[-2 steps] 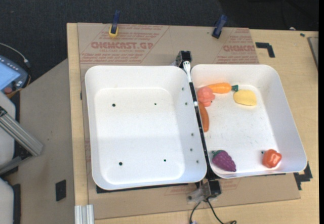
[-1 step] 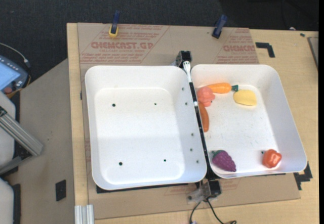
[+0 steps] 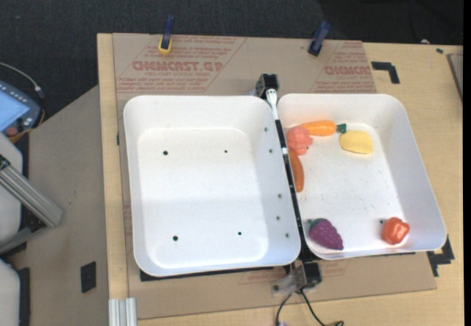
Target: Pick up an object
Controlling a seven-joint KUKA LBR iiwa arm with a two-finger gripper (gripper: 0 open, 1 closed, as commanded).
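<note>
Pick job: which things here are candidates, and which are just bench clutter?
Candidates, all in the right bin:
carrot, lemon, pink toy, orange stick, grapes, red pepper

Clutter:
left bin, two clamps, cardboard sheet

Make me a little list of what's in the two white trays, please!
left bin: no toys visible, just small dark dots on the floor
right bin: holds all the toy food
carrot: far side, lying flat
lemon: beside the carrot, toward the right
pink toy: by the wall between the bins
orange stick: along that wall, just below the pink toy
grapes: purple, near left corner
red pepper: near right corner
</note>
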